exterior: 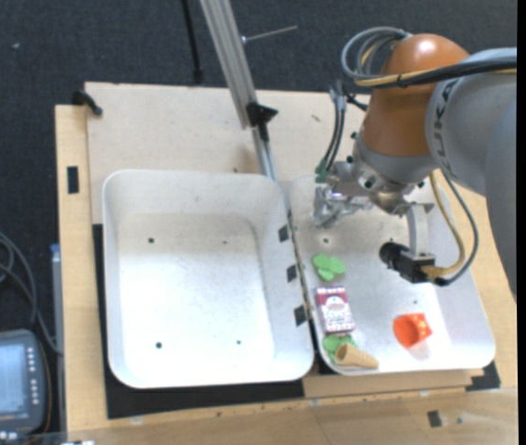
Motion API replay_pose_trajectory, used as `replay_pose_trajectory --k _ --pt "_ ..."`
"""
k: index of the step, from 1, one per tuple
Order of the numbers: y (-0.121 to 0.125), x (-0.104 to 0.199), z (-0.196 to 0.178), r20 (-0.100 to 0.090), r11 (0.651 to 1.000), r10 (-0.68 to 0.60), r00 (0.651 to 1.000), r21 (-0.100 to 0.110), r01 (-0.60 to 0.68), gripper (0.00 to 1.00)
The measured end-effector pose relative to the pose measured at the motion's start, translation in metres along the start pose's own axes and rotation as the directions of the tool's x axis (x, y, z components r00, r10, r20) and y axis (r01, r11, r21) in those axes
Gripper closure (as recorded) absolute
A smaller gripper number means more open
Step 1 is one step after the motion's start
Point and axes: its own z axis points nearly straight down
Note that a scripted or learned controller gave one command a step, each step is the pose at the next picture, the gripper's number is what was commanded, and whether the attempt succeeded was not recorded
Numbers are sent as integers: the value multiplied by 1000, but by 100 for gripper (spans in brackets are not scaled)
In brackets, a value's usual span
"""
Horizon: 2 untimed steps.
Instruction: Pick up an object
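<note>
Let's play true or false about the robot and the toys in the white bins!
1. The orange cup sits in the right bin. True.
2. The gripper is holding the green toy. False: the toy lies in the bin, below the gripper in the picture.
3. The small red box lies between the green toy and the cone. True.
4. All the toys are in the left bin. False: they are in the right bin.

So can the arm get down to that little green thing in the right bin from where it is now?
Probably yes. The gripper hangs just above the green piece in the right bin, and nothing lies between them. The bin's left wall and the pink box sit close by, which could crowd the fingers.
</note>
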Motion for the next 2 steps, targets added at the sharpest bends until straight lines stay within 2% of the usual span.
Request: replay_pose_trajectory --k 1,2 --pt "-34 37 -11 0 1000 0 1000 2 0 100" --pt "-50 90 -14 0 1000 -2 1000 1 2 100"
